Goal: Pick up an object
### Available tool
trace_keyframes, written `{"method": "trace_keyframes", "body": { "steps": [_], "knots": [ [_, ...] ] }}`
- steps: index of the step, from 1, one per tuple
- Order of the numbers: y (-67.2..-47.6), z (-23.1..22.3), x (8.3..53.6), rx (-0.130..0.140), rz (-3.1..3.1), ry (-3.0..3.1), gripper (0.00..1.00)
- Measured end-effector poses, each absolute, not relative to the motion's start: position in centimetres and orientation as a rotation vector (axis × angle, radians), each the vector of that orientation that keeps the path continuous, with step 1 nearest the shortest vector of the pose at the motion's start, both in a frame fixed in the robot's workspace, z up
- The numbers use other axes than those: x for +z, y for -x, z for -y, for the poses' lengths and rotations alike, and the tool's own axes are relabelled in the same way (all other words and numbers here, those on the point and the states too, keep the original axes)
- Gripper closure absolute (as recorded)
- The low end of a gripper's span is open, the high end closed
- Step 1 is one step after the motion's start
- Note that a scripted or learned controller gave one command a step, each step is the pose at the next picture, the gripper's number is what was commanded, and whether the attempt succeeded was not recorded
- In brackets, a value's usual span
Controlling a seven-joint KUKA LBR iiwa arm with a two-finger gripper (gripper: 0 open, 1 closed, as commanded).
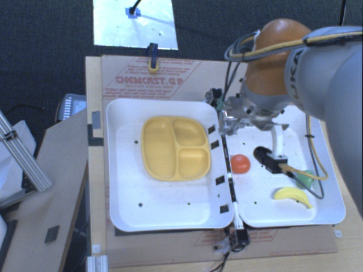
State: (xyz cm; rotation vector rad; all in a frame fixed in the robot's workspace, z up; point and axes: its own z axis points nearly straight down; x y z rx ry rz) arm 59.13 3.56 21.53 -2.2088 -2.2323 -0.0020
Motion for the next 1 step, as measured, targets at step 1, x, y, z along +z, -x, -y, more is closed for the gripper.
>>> {"method": "trace_keyframes", "body": {
  "steps": [1],
  "knots": [
    [-58.74,-9.59,21.21,-0.003,2.232,2.211,1.0]
  ]
}}
